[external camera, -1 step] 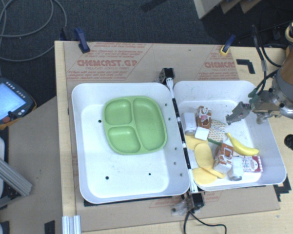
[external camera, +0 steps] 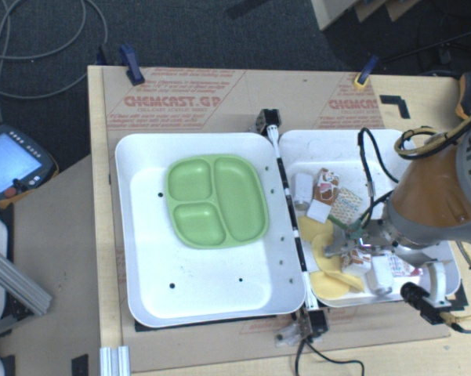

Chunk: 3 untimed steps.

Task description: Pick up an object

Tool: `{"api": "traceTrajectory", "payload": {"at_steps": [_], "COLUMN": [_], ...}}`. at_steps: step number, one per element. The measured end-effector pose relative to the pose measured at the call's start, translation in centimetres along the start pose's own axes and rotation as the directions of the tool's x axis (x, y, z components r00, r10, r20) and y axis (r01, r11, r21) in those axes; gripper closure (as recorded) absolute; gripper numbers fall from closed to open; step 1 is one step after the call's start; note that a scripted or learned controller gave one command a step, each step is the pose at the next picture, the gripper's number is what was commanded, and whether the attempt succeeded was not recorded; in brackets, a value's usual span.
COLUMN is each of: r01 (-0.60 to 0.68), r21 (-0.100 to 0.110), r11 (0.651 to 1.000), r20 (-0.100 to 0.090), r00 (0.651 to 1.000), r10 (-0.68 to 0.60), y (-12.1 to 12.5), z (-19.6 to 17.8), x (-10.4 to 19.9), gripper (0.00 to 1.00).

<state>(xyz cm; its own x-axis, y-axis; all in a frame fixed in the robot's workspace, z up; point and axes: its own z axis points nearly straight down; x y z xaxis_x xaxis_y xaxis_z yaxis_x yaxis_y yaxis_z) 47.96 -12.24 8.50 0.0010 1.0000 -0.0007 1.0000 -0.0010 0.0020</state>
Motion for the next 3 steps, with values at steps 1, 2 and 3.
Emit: {"api": "traceTrajectory", "payload": {"at_steps": [1, 2, 3], "r01": [-0.001, 0.002, 0.002], "r21": [-0.001, 0.001, 0.001], "r11": [1.000, 1.000, 1.000], "r20": [0.001, -0.001, -0.001], "r00": [1.000, 1.000, 1.000], "r10": [0.001, -0.002, -0.002], "y": [0.0, 1.3, 7.6], "z": [-1.0, -10.0, -12.4], "x": [0.0, 6.5, 11.5], "gripper": [1.00, 1.00, 1.00]}}
